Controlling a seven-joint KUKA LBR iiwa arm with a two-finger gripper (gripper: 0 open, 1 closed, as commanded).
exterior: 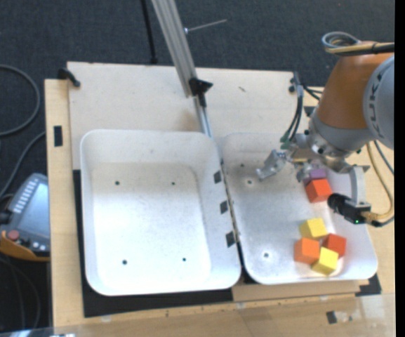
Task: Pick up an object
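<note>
- Two white bins sit side by side on the desk (132,97): the left bin (153,213) and the right bin (272,216).
- The right bin holds five blocks.
- One orange-red block (319,189) lies near the bin's right wall, just below the arm's wrist.
- Four more cluster at the near right corner: a yellow block (313,228), an orange block (307,250), a red block (335,243) and a second yellow block (327,260), touching one another.
- The tool (271,166) hangs over the right bin's upper middle, left of the orange-red block; nothing shows between its fingers, and how far they are parted I cannot tell.
</note>
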